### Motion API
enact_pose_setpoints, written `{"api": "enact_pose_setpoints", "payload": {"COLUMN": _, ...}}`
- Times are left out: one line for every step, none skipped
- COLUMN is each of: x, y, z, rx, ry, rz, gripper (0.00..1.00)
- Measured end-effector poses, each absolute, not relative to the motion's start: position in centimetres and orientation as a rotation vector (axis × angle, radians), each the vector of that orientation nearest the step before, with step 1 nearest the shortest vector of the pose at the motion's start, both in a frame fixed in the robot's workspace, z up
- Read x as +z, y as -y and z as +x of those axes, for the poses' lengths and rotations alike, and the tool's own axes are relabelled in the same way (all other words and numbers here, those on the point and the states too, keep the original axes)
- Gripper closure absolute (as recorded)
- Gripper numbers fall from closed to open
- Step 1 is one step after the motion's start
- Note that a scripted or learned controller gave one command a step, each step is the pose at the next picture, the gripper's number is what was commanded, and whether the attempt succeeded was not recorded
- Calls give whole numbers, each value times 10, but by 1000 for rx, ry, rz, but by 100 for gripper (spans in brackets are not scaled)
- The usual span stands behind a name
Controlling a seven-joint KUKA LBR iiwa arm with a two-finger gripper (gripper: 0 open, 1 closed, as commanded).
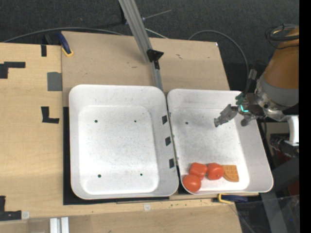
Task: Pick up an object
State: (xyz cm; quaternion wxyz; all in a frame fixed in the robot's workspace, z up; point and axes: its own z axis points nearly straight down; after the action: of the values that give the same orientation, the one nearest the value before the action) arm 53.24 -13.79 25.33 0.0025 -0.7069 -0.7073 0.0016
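Note:
Three red-orange rounded pieces (198, 170) cluster at the near edge of the right bin (204, 130), with a tan waffle-like piece (231, 173) just to their right. My gripper (232, 116) hangs over the right bin's far right part, well up-right of that cluster. Its two fingers are spread apart, one finger (223, 116) pointing left into the bin, and nothing lies between them.
The left bin (116, 140) sits beside the right one on the wooden bench. A grey metal post (138, 25) slants up from the gap between the bins' far corners. Black cables run across the dark floor behind the bench.

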Motion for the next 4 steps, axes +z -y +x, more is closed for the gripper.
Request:
{"api": "enact_pose_setpoints", "payload": {"x": 256, "y": 138, "z": 533, "rx": 1, "ry": 2223, "rz": -2218, "gripper": 0}}
{"api": "enact_pose_setpoints", "payload": {"x": 194, "y": 144, "z": 531, "rx": 8, "ry": 2217, "rz": -2217, "gripper": 0}}
{"api": "enact_pose_setpoints", "payload": {"x": 133, "y": 144, "z": 538, "rx": 7, "ry": 2218, "rz": -2217, "gripper": 0}}
{"api": "enact_pose_setpoints", "payload": {"x": 88, "y": 144, "z": 538, "rx": 2, "ry": 2223, "rz": -2221, "gripper": 0}}
